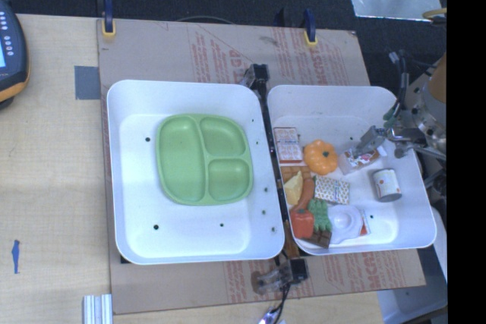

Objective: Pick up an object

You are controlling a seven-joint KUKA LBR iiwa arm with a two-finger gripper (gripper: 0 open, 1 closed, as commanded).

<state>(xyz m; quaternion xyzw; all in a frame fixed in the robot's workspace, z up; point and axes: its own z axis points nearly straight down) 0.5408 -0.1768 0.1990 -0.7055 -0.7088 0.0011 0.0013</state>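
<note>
Gripper (377, 137): low over right bin (410, 239), finger state cannot tell | Nearest: small packet (363, 157), just beside tip; can (386, 184) near | Clutter packed at bin's left, likely spares this reach

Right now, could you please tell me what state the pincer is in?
Pincer: low over the right bin, near a small packet; whether it is open or closed cannot be told, and nothing is seen held.
</note>
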